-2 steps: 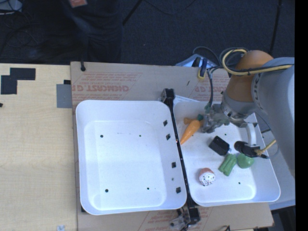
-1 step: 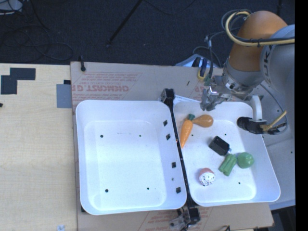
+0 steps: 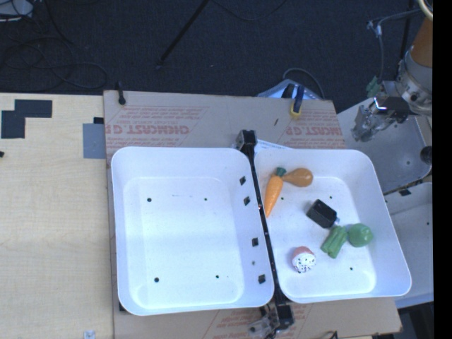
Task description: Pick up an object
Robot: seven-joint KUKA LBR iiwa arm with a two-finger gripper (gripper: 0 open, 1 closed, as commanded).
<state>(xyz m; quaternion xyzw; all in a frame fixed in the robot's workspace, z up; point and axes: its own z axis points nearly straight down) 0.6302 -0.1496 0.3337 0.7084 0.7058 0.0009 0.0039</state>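
The right bin (image 3: 385, 210) holds several small objects. An orange carrot (image 3: 272, 193) lies near its left wall, with an orange-brown rounded piece (image 3: 299, 177) touching its top. A black block (image 3: 322, 213) sits in the middle. To its lower right lies a green vegetable-shaped toy (image 3: 347, 237), and a small white and red ball (image 3: 304, 260) rests toward the front. My gripper (image 3: 369, 121) hangs beyond the bin's far right corner, outside the bin and well apart from every object.
The left bin (image 3: 127, 189) stands beside the right one, with black clips (image 3: 248, 181) along the shared wall. Both rest on cardboard (image 3: 169, 122). A yellow-handled clamp (image 3: 296, 103) sits at the back, and cables run over the dark floor behind.
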